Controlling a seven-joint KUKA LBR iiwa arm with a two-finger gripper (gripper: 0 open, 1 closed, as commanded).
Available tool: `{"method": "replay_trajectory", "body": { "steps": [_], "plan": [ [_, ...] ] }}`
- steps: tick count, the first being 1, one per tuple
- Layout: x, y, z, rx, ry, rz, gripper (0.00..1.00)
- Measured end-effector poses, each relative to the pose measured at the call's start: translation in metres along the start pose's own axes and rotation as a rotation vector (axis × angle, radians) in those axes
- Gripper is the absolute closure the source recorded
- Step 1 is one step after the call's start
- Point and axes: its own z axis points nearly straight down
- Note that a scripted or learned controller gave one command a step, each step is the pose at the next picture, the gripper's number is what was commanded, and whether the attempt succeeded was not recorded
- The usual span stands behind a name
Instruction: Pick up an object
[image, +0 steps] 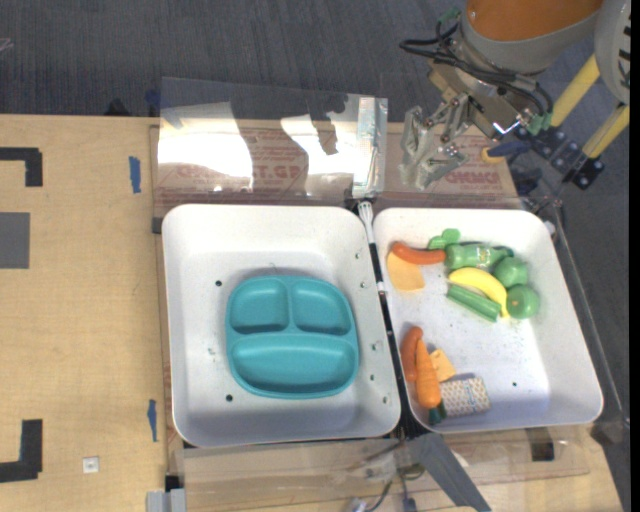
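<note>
- The pincer (432, 150) is hanging beyond the far rim of the right bin (570, 395), over the tabletop (80, 300), with its fingers parted and nothing between them.
- Nothing is being lifted yet; by my reading the task is barely starting, with the whole reach, grasp and lift left to do.
- Nearest the pincer, inside the right bin's far end, an orange piece (408, 268) is lying beside a cluster of green pieces (500, 268) with a banana (477, 285) among them.
- Toward the right bin's near end, a carrot (420, 366) is lying along the wall shared with the left bin, touching a speckled cylinder (464, 395).
- Any of these could be serving as the object to pick.
- Left of the right bin, the left bin (190, 250) is holding a teal tray (292, 335).
</note>
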Motion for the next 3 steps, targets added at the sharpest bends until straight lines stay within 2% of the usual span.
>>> {"method": "replay_trajectory", "body": {
  "steps": [1,2,3],
  "plan": [
    [0.128,-0.092,-0.053,0.007,0.001,0.070,1.00],
    [0.063,-0.073,-0.013,-0.006,0.005,0.111,1.00],
    [0.006,-0.009,-0.013,-0.004,0.000,0.022,1.00]
  ]
}}
